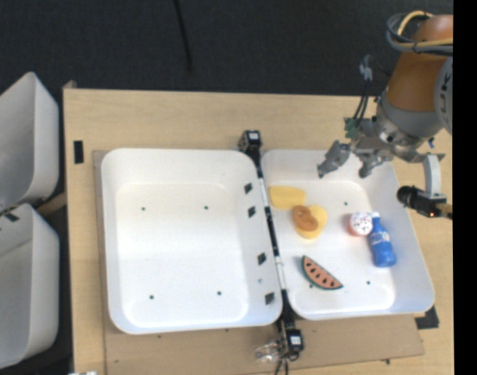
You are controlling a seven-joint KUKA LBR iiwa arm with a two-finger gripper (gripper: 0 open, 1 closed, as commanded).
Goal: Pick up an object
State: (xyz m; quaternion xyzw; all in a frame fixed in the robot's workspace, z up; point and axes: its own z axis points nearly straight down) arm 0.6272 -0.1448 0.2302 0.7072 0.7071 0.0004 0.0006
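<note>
- Gripper (349, 162) hung over the far end of the right bin (410, 291), fingers spread apart, nothing between them.
- Right bin contents: yellow piece (286, 197) beside an orange piece (307, 219) (touching, near the divider), watermelon slice (322, 274) nearer the front, blue bottle (381, 243) with a white-and-red ball (361, 224) against it.
- Left bin (113, 209) alongside, rims meeting.

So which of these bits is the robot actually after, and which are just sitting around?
Belong to the job:
gripper, jaws apart
blue bottle
watermelon slice
yellow piece
orange piece
small white ball
right bin

Just lying about:
left bin
bench
</note>
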